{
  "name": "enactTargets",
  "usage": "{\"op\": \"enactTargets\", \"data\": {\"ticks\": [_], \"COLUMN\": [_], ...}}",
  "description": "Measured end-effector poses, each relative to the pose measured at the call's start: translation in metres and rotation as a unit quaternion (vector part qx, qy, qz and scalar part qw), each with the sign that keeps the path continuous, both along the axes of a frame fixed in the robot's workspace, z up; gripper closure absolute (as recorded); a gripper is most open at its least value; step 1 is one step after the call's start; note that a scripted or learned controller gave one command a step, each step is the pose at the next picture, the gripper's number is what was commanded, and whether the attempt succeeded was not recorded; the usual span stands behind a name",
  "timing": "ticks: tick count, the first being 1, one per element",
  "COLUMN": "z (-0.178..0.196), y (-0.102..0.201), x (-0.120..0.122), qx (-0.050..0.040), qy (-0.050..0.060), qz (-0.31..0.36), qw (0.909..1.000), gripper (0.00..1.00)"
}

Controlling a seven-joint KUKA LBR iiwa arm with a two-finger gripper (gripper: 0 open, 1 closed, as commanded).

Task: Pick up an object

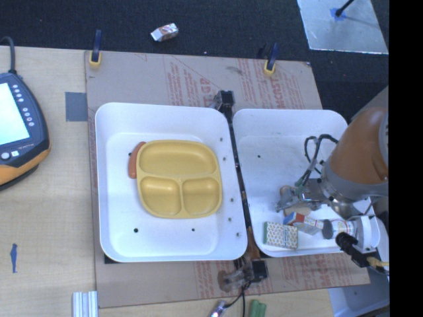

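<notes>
Two bins [106, 177] (one yellow tray [178, 177])

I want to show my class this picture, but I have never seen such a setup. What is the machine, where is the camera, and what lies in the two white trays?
The camera is fixed above a bench and looks down at a slant. The grey and orange shape at the right is a robot arm; its gripper is down in the right bin, near its front. Whether it holds anything cannot be told from here. Its job is to pick up an object. In that bin lie a small patterned packet and a tube. The left bin holds a yellow divided plate, with something orange poking out beside it. At the far left sits a control tablet.
</notes>
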State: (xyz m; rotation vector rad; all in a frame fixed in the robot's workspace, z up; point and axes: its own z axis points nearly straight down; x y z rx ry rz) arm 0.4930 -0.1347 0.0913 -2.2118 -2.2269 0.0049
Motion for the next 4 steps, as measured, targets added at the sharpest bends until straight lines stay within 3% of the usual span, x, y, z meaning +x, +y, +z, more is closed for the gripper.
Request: {"op": "enactTargets", "data": {"ticks": [1, 2, 3, 4], "z": [0.0, 0.001, 0.0, 0.011], "y": [0.032, 0.022, 0.025, 0.024], "x": [0.036, 0.069, 0.02, 0.021], "qx": [-0.0004, 0.0003, -0.0002, -0.001], "qy": [0.0, -0.001, 0.0, 0.0], "qz": [0.0, -0.002, 0.0, 0.002], "qw": [1.0, 1.0, 1.0, 1.0], "gripper": [0.0, 0.0, 0.0, 1.0]}}
